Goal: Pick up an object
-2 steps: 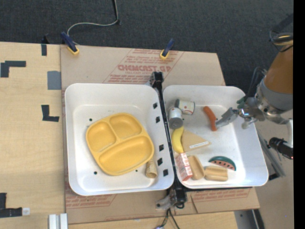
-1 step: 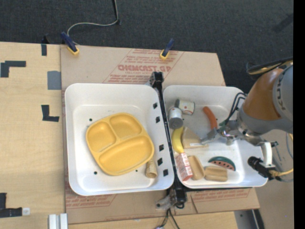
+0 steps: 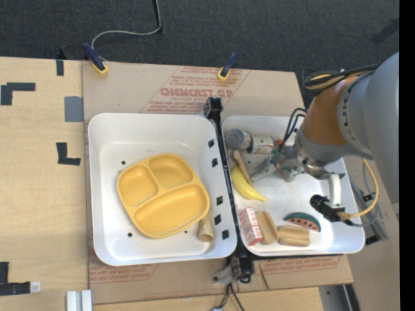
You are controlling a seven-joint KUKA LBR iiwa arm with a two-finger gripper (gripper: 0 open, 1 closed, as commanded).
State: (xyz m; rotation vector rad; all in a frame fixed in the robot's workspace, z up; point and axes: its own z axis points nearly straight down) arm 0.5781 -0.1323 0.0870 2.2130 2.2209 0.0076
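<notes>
Arm (image 3: 350, 118) reaches in from the right, wrist low over the right bin (image 3: 347, 238). Gripper (image 3: 267, 167) sits in the upper left part of that bin. Jaw state: cannot tell; the metal parts are blurred and partly hidden by the wrist.

Relative to the gripper:
- Banana (image 3: 244, 181): just to its left and slightly below, lying along the bin's left wall; touching or not, cannot tell.
- Grey cylinder (image 3: 235, 138): above and left, close by, with a small white can-like piece (image 3: 262, 144) beside it, just above the gripper.
- Pink box (image 3: 249, 226): well below, near the bin's front left.
- Two tan bread-like pieces, one (image 3: 266, 226) touching the box, the other (image 3: 294, 236) to its right: below the gripper.
- Watermelon slice (image 3: 303, 220): below and right, just above the second tan piece.
- Yellow tray (image 3: 163, 194): far left, in the left bin (image 3: 104, 173), three compartments, lying flat and skewed.
- Cork-like piece (image 3: 205, 230): left and below, at the tray's lower right edge in the left bin.

Nothing is visibly between the jaws.
</notes>
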